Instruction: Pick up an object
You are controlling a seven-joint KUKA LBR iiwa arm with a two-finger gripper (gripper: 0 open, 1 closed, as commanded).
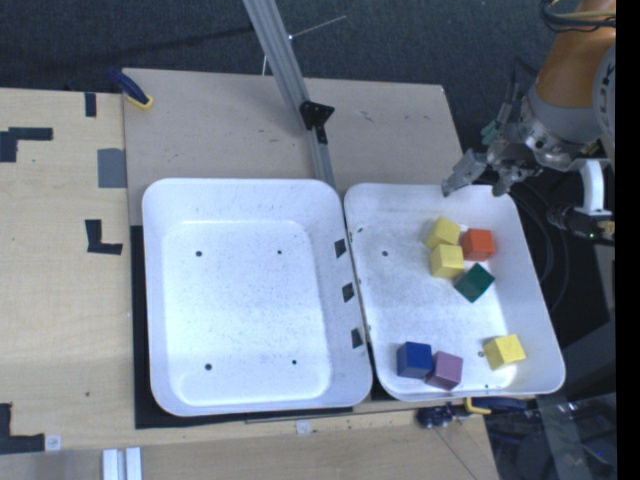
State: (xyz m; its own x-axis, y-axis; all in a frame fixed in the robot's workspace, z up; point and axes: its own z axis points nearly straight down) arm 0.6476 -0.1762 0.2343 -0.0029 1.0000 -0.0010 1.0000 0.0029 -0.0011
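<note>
The bench (250, 118) carries two white bins, and I take the right bin (400, 368) as my landmark; the left bin (240, 298) lies touching its left rim. My pincer (478, 173) hangs over the right bin's far rim, above its top right corner, holding nothing; whether my fingers are apart or together I cannot tell from here. Inside the right bin, toward its far right, two yellow cubes (445, 248) sit touching, with an orange cube (478, 243) just beside them and a green cube (474, 283) just below. Along its near rim lie a blue cube (414, 358) touching a purple cube (446, 369), and a lone yellow cube (505, 350) apart from both. They look small, rigid and light, likely smooth-faced. I judge the lone yellow cube easiest: free on all sides, so I would close on two opposite flat faces.
</note>
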